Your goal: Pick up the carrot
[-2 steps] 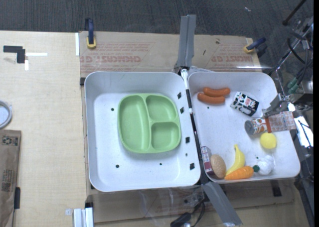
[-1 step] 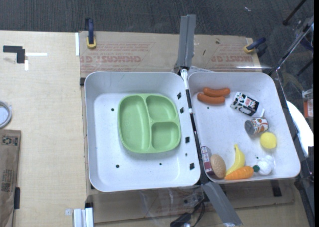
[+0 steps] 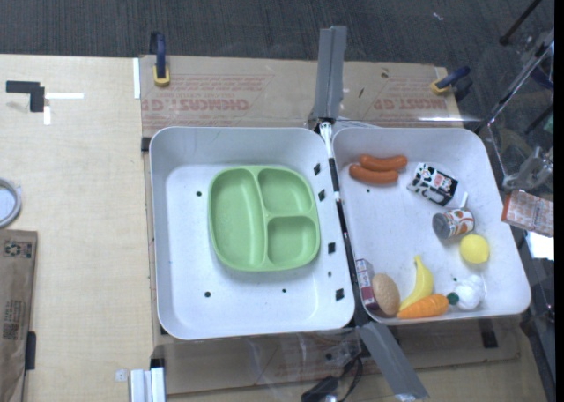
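Observation:
The carrot (image 3: 423, 306), orange with a small green top, lies on its side at the front edge of the right bin (image 3: 493, 171). Its green end points right toward a white lumpy object (image 3: 470, 290). A yellow banana (image 3: 423, 278) lies just behind the carrot, touching or nearly touching it. A brown oval item (image 3: 385, 291) sits at the carrot's left tip.
The right bin also holds two sausages (image 3: 379, 169), a black-and-white carton (image 3: 433, 183), a small can (image 3: 453, 223) and a yellow lemon (image 3: 474, 249). A green divided plate (image 3: 263, 217) lies in the left bin (image 3: 176, 241). Clamps (image 3: 159, 61) hold the cardboard behind.

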Available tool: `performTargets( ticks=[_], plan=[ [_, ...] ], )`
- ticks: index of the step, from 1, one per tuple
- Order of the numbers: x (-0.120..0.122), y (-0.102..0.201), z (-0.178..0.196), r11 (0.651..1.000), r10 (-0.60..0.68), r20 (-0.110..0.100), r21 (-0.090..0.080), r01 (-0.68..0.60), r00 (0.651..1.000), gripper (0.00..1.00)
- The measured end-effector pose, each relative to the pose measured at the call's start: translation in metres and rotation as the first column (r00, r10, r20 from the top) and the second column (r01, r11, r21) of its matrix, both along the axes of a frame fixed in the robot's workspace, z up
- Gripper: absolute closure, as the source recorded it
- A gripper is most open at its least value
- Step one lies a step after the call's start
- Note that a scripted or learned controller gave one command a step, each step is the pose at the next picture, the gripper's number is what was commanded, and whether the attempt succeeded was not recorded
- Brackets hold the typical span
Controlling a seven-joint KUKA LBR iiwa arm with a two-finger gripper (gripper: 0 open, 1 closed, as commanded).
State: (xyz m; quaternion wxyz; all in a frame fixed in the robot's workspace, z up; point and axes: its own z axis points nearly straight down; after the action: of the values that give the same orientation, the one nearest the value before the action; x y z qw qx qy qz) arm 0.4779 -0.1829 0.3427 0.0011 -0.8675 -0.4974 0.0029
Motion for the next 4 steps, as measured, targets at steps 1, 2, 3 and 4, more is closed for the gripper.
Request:
performTargets(
  ticks=[1,2,3,4],
  plan=[
    [0.0,0.0,0.0,1.0,0.0,0.0,0.0,0.0,1.0,0.0],
    [0.036,0.056,-0.116,0.981,-0.192,0.0,0.0,0.192,0.981,0.0],
    [0.032,0.084,-0.248,0.93,-0.368,0.008,0.002,0.368,0.93,0.0],
    [0.033,0.083,-0.238,0.929,-0.37,0.01,0.004,0.37,0.929,1.0]
  ],
)
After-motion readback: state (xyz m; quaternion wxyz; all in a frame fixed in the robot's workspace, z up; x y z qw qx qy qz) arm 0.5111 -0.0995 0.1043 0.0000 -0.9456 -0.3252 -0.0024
